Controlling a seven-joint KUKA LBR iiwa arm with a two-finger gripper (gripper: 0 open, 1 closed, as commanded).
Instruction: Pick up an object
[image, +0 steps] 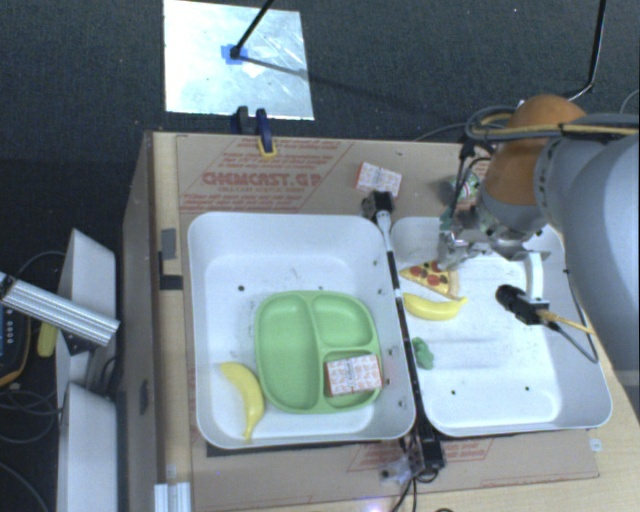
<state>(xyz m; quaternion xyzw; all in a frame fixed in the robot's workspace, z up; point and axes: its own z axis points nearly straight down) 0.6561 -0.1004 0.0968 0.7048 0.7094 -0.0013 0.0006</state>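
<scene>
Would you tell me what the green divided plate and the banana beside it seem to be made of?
Green divided plate: probably moulded plastic, matte with a soft sheen, uniform colour and rounded compartment ridges. Banana: likely a plastic toy, evenly yellow and smooth, with no spots; real fruit cannot be excluded.

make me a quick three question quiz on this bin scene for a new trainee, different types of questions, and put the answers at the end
1. True or false: the green tray lies in the left bin.
2. Which item lies on the green tray?
A. a patterned box
B. a pizza slice
C. a banana
3. Fill in: the gripper hangs over the ____ bin, near the pizza slice.

Key: 1 true; 2 A; 3 right
</scene>
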